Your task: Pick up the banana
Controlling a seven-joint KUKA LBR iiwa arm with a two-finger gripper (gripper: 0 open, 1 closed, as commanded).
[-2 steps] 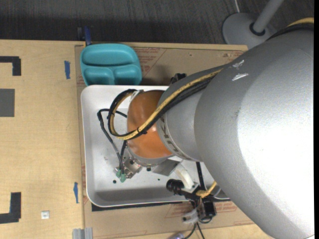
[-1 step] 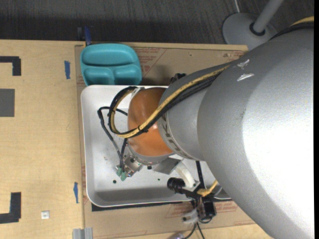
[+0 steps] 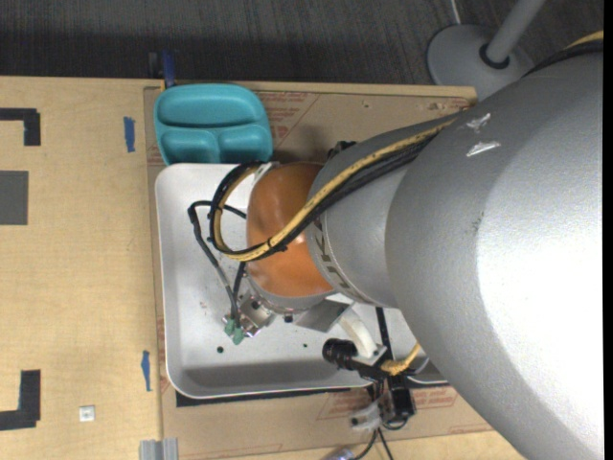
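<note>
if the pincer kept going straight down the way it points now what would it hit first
Most likely the bare white floor of the bin. The pincer points down into it, and nothing shows beneath its tip. Depth is hard to judge from this slanted view, and the arm hides much of the bin.

Fixed overhead camera, slanted down, arm [image 3: 479,218] close beneath.

Bulky grey arm [image 3: 498,257], orange wrist band [image 3: 283,228], black and yellow cables [image 3: 287,233]
</note>
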